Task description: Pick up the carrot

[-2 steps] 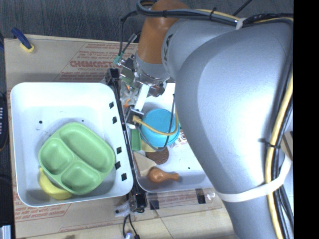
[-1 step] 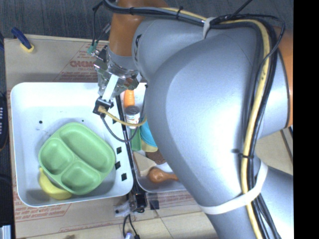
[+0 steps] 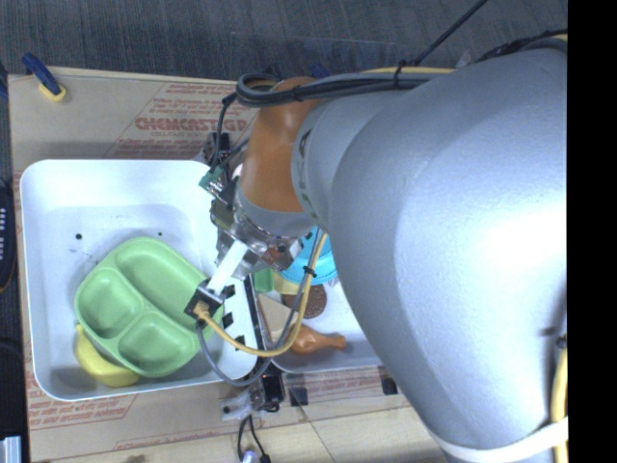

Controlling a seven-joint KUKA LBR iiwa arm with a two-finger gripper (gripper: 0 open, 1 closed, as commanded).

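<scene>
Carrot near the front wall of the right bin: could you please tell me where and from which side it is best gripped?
Probably from straight above, closing across the thick middle of the orange tapered carrot. It lies flat, lengthwise along the white bin's front wall, its thin end pointing to the view's right. A side approach looks blocked by that wall.

Position: one camera, fixed above the bench, looking down at a slant.
Facing: toward both white bins; the left bin (image 3: pixel 48 258) lies open to view.
Nearness: close; the arm (image 3: pixel 443 249) bulks large from the right.
Coverage: the right bin seems mostly hidden beneath it.
</scene>
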